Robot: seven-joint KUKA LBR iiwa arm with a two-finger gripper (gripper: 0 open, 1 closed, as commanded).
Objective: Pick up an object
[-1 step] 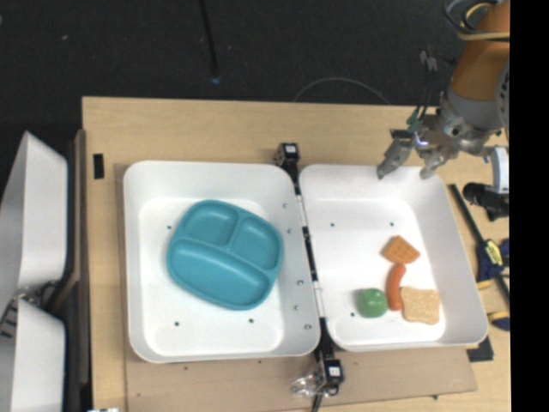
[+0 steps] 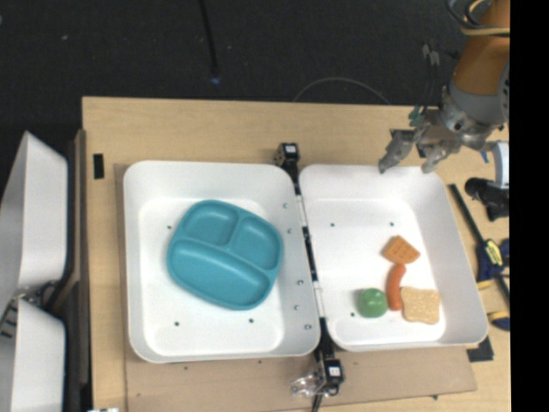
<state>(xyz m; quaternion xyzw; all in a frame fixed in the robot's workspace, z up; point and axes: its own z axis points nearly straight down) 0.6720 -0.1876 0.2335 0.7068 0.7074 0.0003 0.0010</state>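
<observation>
1. No readable writing or brand on any item.
2. Arm (image 2: 480, 58) comes in at far right, orange band up top, wrist angled down-left over far edge of right bin (image 2: 343, 196).
3. Left bin (image 2: 146, 196): teal divided plate (image 2: 225, 253) at centre.
4. Gripper (image 2: 410, 158) hovers w/ fingers spread apart, nothing between them.
5. Near-right corner of right bin: toast slice (image 2: 421, 305), orange sausage (image 2: 395, 286) touching it, waffle cracker (image 2: 400, 250) just beyond, green ball (image 2: 371, 302) left of sausage.
</observation>
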